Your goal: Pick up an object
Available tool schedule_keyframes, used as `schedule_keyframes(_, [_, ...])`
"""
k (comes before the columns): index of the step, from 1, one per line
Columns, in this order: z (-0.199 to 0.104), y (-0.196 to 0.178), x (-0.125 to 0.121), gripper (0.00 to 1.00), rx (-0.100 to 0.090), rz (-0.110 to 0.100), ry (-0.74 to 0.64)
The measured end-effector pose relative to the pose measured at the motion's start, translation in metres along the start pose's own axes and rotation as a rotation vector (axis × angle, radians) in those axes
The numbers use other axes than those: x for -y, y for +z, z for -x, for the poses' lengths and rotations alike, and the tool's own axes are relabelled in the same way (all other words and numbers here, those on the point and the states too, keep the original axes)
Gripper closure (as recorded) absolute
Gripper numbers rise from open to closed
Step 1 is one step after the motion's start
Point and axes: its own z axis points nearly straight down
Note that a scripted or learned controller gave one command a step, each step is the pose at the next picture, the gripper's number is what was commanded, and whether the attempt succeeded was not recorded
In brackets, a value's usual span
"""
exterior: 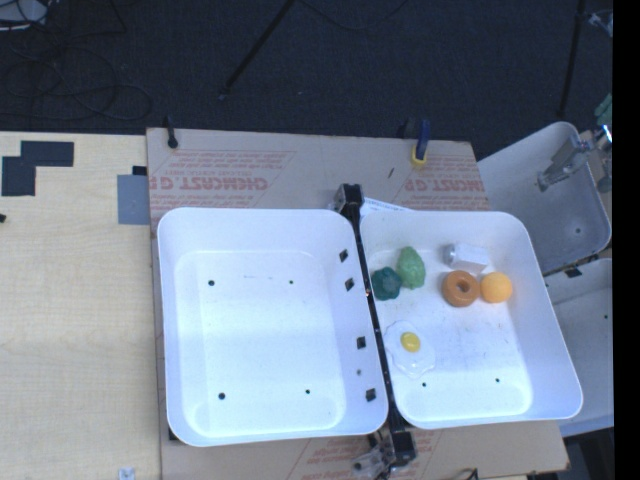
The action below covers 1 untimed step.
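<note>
Gripper (583, 161) sits at the upper right edge of the frame, outside both bins, nothing visibly in it; whether it is released or clenched I cannot tell. Left bin (180, 268) fills mid-frame. Right bin (545, 368) holds every object: a green lump (411, 266) touching a teal lump (386, 284), an orange ring (460, 289) beside an orange ball (496, 287), a white block (468, 257) above them, and a yellow bit (410, 343) lower down.

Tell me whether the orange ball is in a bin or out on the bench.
In. The orange ball lies on the floor of the right bin, inside its rim, touching the brown ring beside it.
</note>
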Motion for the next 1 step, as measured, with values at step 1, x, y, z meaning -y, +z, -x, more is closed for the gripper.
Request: schedule_keyframes(1, [0.0, -0.0101, -0.0004, 1.0, 0.001, -0.001, -0.004])
